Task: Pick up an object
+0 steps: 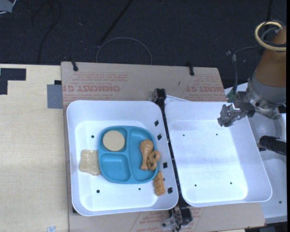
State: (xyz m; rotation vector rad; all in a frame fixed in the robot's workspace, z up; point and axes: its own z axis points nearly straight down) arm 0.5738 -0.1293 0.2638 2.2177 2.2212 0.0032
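A blue tray [117,170] with three compartments lies in the left bin [82,199], slightly right of the middle. Its upper-left compartment holds a round tan cookie [113,140], flat and smooth. The long right compartment holds a brown twisted pretzel-like piece [149,154], knobbly and glossy. The lower-left compartment is bare blue plastic. A pale cream slice of bread [89,162] lies on the bin floor, touching the tray's left edge. A small lumpy orange-brown piece [159,183] lies just off the tray's lower-right corner, close to the bin's right wall.

The right bin [217,178] shows a bare white floor dotted with small dark holes, giving wide open room. The two bins meet at a black divider [166,149] with clips. Both bins are smooth white plastic with rounded corners, set on a cardboard sheet [121,83] printed with red lettering.

The gripper [226,116] hangs over the right bin's upper-right corner, near its rim, well apart from the tray. It grasps nothing; whether its fingers are spread or closed cannot be told.
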